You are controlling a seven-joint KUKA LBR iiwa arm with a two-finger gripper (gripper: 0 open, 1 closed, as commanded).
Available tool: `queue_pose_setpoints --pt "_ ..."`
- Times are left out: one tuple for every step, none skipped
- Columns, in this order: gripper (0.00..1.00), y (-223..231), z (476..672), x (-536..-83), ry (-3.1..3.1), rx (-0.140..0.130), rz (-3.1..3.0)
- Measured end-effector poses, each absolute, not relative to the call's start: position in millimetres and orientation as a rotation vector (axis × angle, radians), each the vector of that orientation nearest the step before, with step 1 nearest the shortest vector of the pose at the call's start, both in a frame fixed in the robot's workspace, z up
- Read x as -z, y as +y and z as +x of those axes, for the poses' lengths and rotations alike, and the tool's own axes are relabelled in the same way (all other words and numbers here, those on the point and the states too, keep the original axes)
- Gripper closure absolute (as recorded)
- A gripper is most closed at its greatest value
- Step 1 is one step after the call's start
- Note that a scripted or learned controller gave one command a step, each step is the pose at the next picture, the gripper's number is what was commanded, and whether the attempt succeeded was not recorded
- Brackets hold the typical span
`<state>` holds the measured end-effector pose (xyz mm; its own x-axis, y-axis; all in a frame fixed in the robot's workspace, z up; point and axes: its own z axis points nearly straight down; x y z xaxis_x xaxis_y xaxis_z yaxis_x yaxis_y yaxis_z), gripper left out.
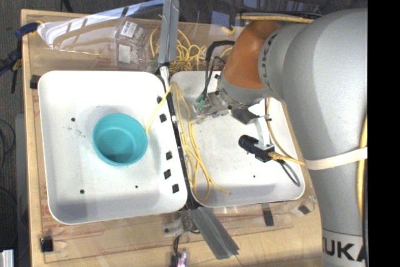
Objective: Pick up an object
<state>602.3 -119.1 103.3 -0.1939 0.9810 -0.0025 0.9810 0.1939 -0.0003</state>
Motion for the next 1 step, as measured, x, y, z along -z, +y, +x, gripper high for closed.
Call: queue_pose_setpoints --pt "0.0 -119.1 602.3 -103.3 2.426 0.003 1.993"
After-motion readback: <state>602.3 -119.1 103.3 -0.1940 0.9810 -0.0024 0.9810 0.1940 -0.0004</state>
